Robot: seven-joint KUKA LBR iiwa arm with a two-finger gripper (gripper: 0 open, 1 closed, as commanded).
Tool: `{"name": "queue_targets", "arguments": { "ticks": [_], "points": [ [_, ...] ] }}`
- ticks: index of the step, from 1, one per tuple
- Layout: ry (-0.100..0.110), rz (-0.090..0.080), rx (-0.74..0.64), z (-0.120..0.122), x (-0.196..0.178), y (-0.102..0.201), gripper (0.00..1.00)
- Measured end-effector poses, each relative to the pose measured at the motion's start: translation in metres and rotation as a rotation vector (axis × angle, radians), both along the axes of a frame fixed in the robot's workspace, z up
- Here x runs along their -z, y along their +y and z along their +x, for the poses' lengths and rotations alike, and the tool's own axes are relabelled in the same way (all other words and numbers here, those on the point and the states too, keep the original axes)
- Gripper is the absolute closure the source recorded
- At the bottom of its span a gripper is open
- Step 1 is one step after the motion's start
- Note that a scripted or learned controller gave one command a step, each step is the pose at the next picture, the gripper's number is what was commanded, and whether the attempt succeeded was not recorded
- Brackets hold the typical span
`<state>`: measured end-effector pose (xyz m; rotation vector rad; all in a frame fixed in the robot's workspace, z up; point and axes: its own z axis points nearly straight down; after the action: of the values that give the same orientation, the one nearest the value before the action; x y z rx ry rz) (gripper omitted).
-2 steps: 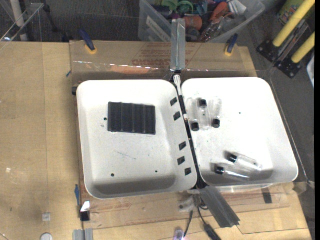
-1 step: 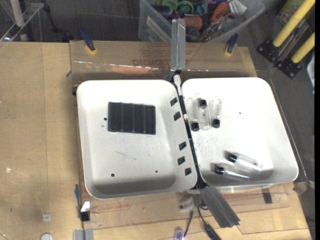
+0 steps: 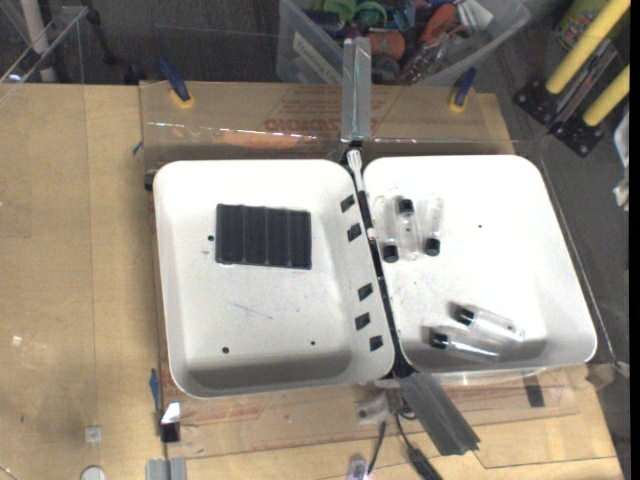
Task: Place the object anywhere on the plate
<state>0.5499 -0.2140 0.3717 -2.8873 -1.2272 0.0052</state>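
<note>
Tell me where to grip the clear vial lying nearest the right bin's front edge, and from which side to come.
Grip the clear vial across its see-through barrel, midway along, coming straight down from above. It lies flat with its black cap pointing toward the divider, so fingers probably close best across its narrow width. A second vial lies close behind, leaving little room there.

White bins (image 3: 200, 368); black ribbed plate (image 3: 264, 237); clear black-capped vials (image 3: 478, 324).

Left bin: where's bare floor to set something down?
Left bin: bare floor in front of and on both sides of the black plate, widest along the near wall. Right bin is crowded: clear vials by the divider, more vials near the front.
</note>
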Motion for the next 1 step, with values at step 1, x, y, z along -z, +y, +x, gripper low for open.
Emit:
{"name": "queue_targets", "arguments": {
  "ticks": [1],
  "points": [
    [0.001,-0.001,0.265,-0.0021,0.0068,-0.0012,1.0]
  ]
}}
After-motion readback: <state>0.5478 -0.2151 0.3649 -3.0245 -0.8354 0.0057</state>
